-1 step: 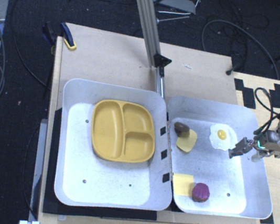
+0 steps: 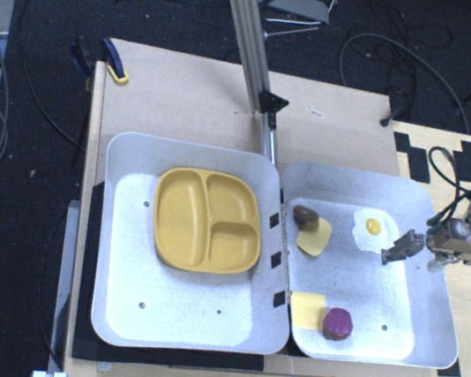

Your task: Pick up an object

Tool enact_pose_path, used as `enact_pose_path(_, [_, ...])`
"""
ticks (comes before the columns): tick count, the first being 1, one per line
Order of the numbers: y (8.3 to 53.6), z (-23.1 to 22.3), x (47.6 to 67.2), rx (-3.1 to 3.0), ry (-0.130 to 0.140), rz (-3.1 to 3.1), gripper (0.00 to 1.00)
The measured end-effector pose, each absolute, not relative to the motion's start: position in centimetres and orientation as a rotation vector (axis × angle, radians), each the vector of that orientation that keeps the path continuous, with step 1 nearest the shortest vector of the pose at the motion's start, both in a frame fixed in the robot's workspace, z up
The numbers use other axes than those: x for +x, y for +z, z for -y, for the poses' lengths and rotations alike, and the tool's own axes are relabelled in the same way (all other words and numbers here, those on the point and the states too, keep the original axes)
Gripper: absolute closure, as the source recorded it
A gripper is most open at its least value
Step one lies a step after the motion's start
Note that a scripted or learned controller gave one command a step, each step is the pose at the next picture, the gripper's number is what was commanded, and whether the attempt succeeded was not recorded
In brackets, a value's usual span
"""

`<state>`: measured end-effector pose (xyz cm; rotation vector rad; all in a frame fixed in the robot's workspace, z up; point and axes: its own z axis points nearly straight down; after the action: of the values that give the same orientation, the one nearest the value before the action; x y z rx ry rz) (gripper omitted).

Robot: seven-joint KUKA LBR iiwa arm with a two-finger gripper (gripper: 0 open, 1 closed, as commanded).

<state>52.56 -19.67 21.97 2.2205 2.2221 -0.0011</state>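
Observation:
The right bin (image 2: 405, 297) holds a fried egg (image 2: 373, 229), a small brown lump (image 2: 305, 215) resting against a pale yellow chip-like piece (image 2: 315, 237), a yellow cheese square (image 2: 307, 310) and a purple piece (image 2: 337, 323). My gripper (image 2: 404, 247) hovers at the bin's right side, just right of and slightly below the fried egg, its dark fingers pointing left. Nothing shows between them.
The left bin (image 2: 113, 279) carries a yellow divided plate (image 2: 209, 221). A metal pole (image 2: 252, 38) slants down to the seam between the bins. Cables lie on the dark floor around the bench, and black markers sit on the bench at right.

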Motion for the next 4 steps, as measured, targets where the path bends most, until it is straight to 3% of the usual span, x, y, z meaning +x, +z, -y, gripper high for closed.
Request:
enact_pose_path(1, [16.1,19.9,53.3,2.224,-0.004,-2.224,0.0])
enact_pose_path(2, [11.1,19.5,52.4,2.225,-0.003,-2.224,0.0])
enact_pose_path(3, [9.3,19.4,52.5,2.22,0.0,-2.219,0.0])
enact_pose_path(4, [10.5,19.6,52.6,2.216,0.003,-2.214,1.0])
